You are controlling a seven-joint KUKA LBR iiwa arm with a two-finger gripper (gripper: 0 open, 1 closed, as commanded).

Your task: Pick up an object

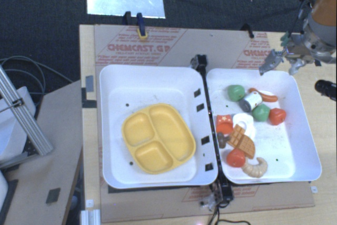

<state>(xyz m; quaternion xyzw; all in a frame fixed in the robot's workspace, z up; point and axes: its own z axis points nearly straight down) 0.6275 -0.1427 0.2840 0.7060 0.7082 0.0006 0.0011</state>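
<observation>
Nearest us, in the right white plastic bin (303, 113), toy foods cluster: a tan curled shrimp (256, 167), a brown waffle piece (242, 139), a red round tomato (277, 116) and a green ball (236, 93). We see the tool (283, 61) beyond the bin's far rim at one o'clock, fingers spread and holding nothing. The green ball lies toward seven o'clock from it, closest of the pile.

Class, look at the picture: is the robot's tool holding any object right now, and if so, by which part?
Nothing is held. The tool hangs open above the far rim of the right bin, with no object between its fingers.
</observation>
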